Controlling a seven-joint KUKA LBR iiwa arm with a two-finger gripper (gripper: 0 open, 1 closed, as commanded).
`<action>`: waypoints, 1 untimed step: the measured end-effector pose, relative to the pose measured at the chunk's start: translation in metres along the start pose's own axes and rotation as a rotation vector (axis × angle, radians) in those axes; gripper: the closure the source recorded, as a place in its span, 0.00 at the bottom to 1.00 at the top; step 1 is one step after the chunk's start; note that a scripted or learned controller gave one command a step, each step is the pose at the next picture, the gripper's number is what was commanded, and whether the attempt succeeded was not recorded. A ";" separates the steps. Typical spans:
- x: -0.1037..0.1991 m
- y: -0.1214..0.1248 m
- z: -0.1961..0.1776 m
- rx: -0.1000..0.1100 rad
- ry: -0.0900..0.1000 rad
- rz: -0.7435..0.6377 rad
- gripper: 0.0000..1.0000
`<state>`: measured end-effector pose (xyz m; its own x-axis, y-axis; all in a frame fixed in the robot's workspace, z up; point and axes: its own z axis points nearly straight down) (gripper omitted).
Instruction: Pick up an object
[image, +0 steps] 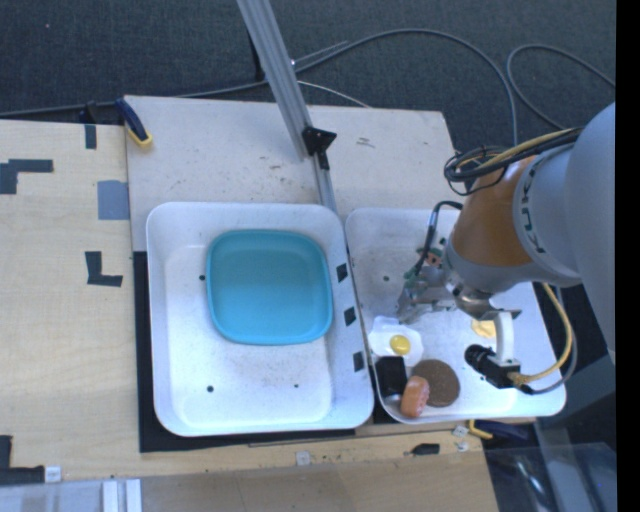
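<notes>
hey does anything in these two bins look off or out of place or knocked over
Nothing looks spilled or broken. The teal plate lies flat in the left bin. In the right bin, the fried egg toy, a brown round piece and a reddish piece crowd the near corner, touching, near the end effector.

A bulky grey robot arm (590, 190) enters from three o'clock, with an orange band (490, 225) above its wrist. Yellow and black cables (556, 310) loop alongside its metal gripper (425, 290).

Wooden bench (60, 290); two white bins (180, 400) side by side.
</notes>
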<state>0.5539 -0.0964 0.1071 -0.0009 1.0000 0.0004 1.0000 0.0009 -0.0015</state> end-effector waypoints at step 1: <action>-0.010 -0.002 -0.053 -0.005 -0.001 0.001 1.00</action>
<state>0.5523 -0.1065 0.1597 0.0002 1.0000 -0.0007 1.0000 -0.0002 0.0038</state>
